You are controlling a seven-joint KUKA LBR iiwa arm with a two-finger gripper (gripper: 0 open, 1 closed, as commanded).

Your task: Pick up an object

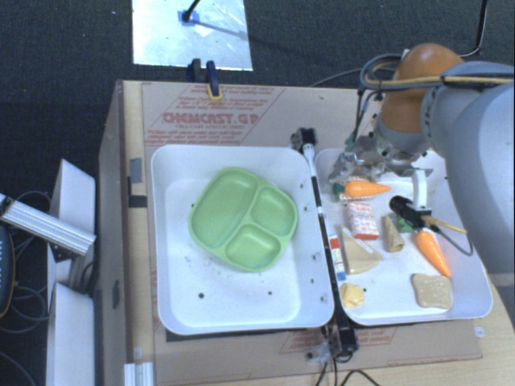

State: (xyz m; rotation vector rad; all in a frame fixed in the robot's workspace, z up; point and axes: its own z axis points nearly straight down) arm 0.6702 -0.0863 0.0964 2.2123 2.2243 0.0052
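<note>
Setting. Dark, speckled floor [56, 47] surrounds a bench topped with brown printed cardboard [211, 112]. A shiny metallic sheet [191, 22] lies on the floor beyond the bench — it reflects bright light. A blue-and-yellow clamp [207, 75] grips the cardboard's far edge; white box-like structures [71, 312] stand at left.

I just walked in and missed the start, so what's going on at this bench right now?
A grey robot arm reaches in over the right bin, which holds toy food. Its gripper is low at the bin's far end, just above a toy carrot; nothing can be seen held. A second carrot lies nearer. The left bin holds a green divided plate.
</note>
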